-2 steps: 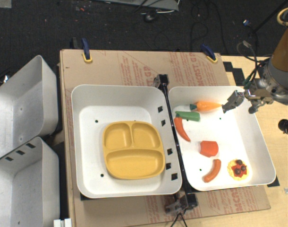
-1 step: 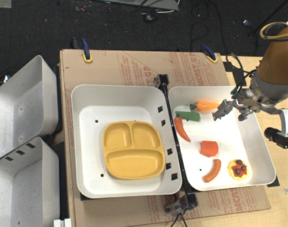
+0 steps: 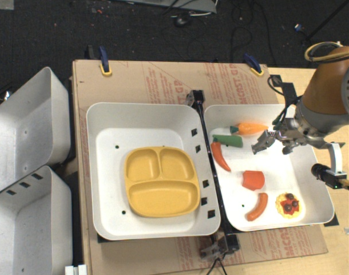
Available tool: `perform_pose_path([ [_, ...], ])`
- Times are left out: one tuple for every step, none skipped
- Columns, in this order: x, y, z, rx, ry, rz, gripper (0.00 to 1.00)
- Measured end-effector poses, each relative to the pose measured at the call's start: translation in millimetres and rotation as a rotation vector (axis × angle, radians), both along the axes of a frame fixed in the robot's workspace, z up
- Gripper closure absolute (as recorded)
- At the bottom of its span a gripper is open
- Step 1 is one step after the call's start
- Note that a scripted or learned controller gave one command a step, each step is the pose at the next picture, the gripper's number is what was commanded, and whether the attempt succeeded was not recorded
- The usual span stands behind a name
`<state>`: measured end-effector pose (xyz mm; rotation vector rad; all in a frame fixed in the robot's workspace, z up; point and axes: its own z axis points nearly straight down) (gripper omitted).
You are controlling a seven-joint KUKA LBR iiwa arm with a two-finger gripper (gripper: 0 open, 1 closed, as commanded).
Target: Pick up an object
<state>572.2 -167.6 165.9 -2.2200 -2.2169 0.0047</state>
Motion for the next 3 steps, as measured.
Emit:
perform_pose_path([
  [6,-7,-56,0.000,-0.001,0.000,0.00],
  [7,-7,-42,-0.002,-0.007,0.000,1.00],
  [10,2,17,-0.003,-0.012,0.005,1.00],
])
